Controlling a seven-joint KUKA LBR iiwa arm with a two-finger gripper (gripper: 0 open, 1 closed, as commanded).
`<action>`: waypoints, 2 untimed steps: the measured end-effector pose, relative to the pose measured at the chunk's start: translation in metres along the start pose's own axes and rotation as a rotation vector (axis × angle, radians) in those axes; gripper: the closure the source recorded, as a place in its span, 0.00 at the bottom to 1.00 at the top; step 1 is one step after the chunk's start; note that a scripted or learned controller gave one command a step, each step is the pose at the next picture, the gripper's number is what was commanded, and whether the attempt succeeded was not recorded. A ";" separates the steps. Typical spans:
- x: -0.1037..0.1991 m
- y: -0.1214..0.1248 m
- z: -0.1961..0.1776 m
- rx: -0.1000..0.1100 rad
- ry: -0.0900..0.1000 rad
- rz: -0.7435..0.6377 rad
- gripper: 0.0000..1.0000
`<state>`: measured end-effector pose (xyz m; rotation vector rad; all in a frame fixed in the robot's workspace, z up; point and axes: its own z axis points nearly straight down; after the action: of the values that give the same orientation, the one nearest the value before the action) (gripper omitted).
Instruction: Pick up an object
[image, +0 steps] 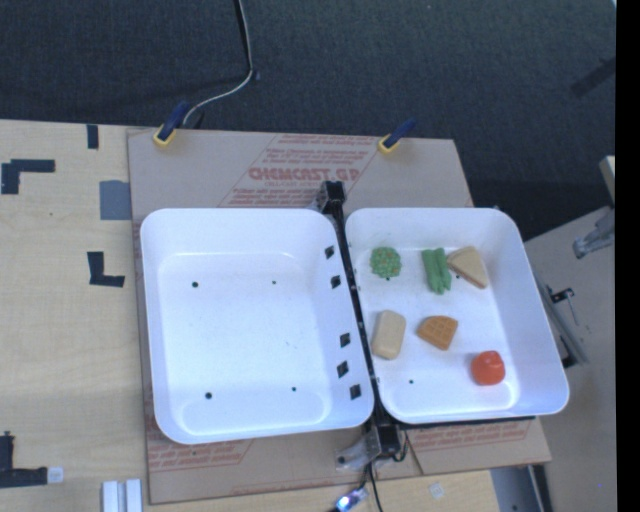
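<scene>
The right bin (520, 250) holds several small toy foods. A green broccoli floret (385, 263) lies near its upper left, with a green bean pod (436, 270) and a tan wedge (469, 266) to its right. Below them lie a beige bread piece (389, 334) and an orange waffle-like piece (438, 331). A red tomato-like piece (488, 368) sits near the lower right corner.
The left bin (160, 300) sits beside the right one, joined by a black clipped seam (345, 300). Both rest on a cardboard sheet (290, 170) held by two clamps at the back. A cable (240, 70) runs off behind.
</scene>
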<state>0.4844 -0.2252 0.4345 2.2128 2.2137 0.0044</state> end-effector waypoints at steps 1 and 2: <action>0.001 0.001 -0.097 -0.001 0.001 -0.002 0.00; 0.001 0.001 -0.101 0.008 0.004 0.000 0.00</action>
<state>0.4840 -0.2235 0.5353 2.2192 2.2199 0.0001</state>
